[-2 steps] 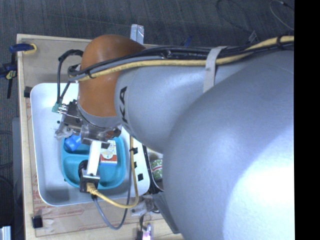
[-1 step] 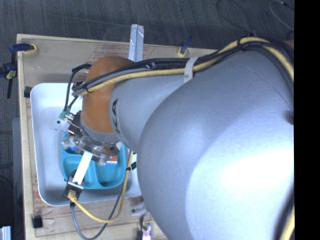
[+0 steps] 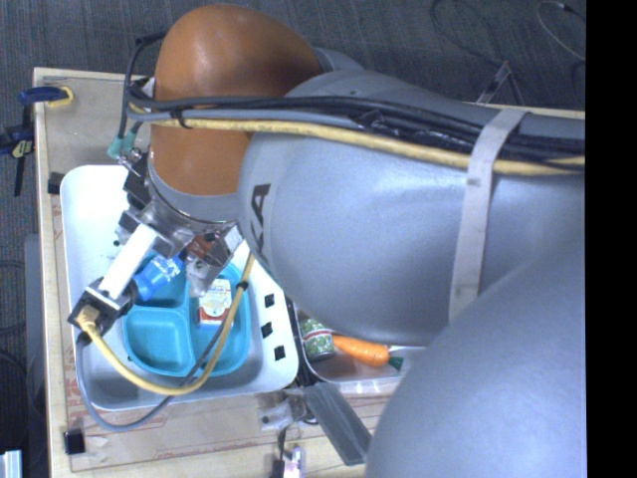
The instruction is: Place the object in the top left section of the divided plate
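Small red-and-white carton [image 3: 212, 305] hangs or rests directly under the tool [image 3: 202, 260], above the blue divided plate [image 3: 164, 344] in the left bin [image 3: 82, 195]. Tool state: cannot tell. Judged step: placement. Next move requires shifting toward the plate's top left section before release.

Blue divided plate [image 3: 164, 342] in left bin, small carton [image 3: 213, 303] on it
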{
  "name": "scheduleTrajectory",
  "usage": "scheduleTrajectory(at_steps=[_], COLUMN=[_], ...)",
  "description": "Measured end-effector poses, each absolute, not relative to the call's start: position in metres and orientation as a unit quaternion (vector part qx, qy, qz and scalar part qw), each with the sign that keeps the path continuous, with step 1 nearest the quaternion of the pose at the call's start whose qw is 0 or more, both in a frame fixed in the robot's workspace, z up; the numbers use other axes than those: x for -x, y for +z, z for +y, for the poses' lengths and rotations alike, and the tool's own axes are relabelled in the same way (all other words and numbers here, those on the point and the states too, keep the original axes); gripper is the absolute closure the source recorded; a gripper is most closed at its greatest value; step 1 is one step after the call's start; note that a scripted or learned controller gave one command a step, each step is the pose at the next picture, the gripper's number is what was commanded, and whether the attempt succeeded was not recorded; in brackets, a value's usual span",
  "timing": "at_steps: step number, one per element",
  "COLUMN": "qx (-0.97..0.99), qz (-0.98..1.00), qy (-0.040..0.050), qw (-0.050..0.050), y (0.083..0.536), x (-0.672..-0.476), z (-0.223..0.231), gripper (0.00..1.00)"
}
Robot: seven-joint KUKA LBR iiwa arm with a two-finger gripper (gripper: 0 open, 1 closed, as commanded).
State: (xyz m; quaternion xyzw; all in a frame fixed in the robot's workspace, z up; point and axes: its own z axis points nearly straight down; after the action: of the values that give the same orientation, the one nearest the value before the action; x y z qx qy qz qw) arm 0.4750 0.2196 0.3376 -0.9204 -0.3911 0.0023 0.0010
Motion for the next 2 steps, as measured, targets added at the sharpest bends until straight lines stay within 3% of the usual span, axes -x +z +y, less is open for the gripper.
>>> scheduleTrajectory(at_steps=[1,2], qx=[0.981,0.980], qz=[-0.194,-0.197], qy=[0.0009,0.0030], qw=[0.000,-0.002], y=[0.4375,0.4471], x=[-0.4814,-0.4815], z=[0.2026,0.2032], gripper=[0.00,1.00])
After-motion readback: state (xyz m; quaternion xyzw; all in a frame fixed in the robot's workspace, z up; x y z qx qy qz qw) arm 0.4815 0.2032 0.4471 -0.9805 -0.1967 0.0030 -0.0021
